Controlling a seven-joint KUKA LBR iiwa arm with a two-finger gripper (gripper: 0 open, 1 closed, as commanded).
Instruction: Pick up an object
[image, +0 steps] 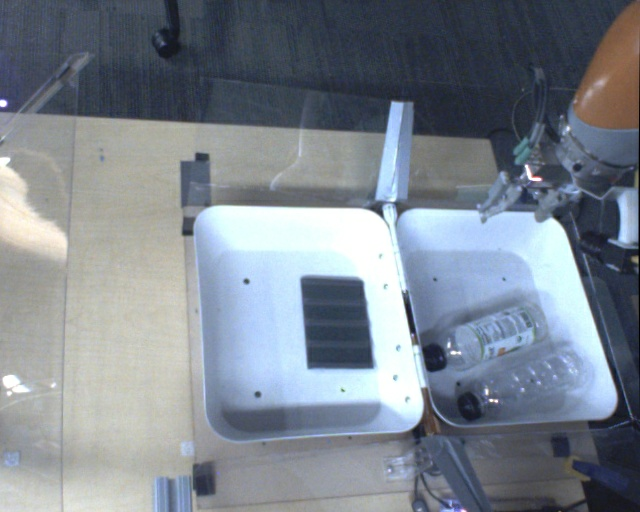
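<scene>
1. Above the far edge of the right bin (590, 300), the gripper (522, 196) hangs from the grey arm with its orange band (608, 75) at the view's upper right.
2. Its fingers (497, 200) stand apart, with nothing between them.
3. Two clear plastic bottles lie on their sides in the near half of the right bin, both with black caps pointing toward the left bin.
4. One is the labelled bottle (492, 336), with a white printed wrap around its middle.
5. The other is the plain bottle (525, 383), closer to the near wall and just beside the first; whether they touch is hard to tell.
6. Both bottles lie well apart from the gripper.
7. The left bin (235, 260) holds a dark ridged rectangular block (337, 322) lying flat near its centre.
8. Both bins sit side by side on the pale wooden bench (120, 300), and a metal bar (394, 150) runs back from where they meet.
</scene>
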